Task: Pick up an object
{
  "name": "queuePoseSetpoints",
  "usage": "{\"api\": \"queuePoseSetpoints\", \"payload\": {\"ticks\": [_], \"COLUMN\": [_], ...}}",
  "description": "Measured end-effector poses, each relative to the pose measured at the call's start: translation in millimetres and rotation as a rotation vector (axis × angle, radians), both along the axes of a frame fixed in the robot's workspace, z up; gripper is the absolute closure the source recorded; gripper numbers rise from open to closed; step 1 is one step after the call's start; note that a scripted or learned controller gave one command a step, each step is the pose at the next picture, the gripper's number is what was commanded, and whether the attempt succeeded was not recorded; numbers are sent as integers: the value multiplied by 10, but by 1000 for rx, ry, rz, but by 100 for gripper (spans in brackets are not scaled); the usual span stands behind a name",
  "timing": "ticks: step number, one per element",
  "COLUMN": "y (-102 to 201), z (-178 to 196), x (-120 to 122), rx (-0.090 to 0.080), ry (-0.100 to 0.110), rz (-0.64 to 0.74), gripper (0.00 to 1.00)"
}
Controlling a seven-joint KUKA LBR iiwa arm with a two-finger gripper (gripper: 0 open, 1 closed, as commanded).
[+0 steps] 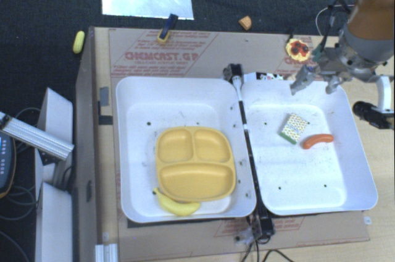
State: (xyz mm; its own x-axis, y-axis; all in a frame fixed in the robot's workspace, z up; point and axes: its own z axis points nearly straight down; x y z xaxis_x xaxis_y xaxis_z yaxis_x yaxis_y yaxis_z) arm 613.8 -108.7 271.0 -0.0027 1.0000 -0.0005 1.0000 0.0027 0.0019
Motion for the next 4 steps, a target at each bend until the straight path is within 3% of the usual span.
{"api": "queuePoseSetpoints", "payload": {"ticks": [1,2,3,4], "y": [-500,-230,-235,201], "z": [-1230,-1872,-1762,-1866], "x": [-233,-213,-204,49], "rx": [0,1,1,2], "ry": [5,2,-1,1], "rz": [-3,0,1,1], "gripper": [0,0,100,100]}}
